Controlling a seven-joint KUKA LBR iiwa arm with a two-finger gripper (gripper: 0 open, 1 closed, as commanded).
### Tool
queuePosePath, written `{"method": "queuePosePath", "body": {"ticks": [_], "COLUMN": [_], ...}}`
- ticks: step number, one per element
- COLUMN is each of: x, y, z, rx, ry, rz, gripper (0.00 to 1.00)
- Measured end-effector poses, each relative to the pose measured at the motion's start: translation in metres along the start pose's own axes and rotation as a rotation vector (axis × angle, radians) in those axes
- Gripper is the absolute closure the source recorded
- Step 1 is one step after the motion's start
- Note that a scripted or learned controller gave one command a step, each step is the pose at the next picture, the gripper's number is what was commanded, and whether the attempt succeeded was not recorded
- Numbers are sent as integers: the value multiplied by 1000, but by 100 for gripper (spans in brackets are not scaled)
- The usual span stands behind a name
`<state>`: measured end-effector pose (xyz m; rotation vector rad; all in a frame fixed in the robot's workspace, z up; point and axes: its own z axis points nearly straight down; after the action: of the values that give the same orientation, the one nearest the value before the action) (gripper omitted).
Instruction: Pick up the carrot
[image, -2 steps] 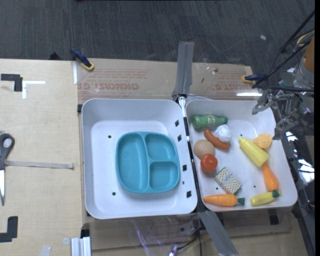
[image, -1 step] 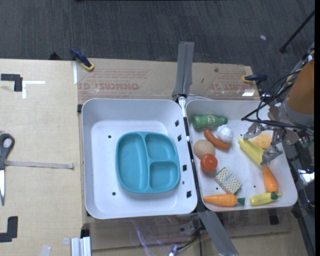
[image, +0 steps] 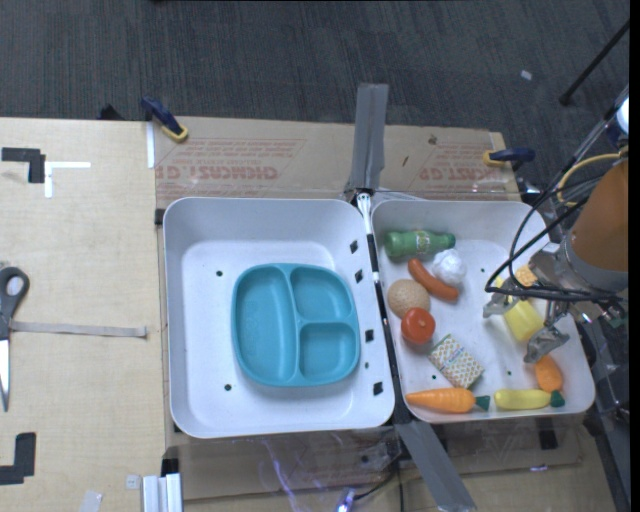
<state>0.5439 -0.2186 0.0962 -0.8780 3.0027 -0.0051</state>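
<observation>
My pincer (image: 525, 322) hangs low over the right side of the right white bin (image: 480, 215), and a pale yellow block (image: 522, 320) sits between its spread fingers.

The long orange toy carrot with a green stub (image: 443, 400) lies flat along that bin's near wall, untouched, well to the left of my pincer. Just right of it lies a yellow toy corn cob (image: 525, 399), with a small orange piece (image: 548, 374) above that. A red tomato (image: 418, 325) and a patterned box (image: 456, 360) sit further in. The left white bin (image: 190, 330) holds a blue sectioned plate (image: 296, 325).
</observation>
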Motion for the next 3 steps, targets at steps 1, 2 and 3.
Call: {"method": "queuePosePath", "body": {"ticks": [1, 2, 3], "x": [24, 33, 35], "y": [26, 35, 34], "z": [-7, -5, -13], "rx": [17, 12, 10], "ry": [-25, -23, -16], "rz": [-360, -579, -580], "gripper": [0, 0, 100]}}
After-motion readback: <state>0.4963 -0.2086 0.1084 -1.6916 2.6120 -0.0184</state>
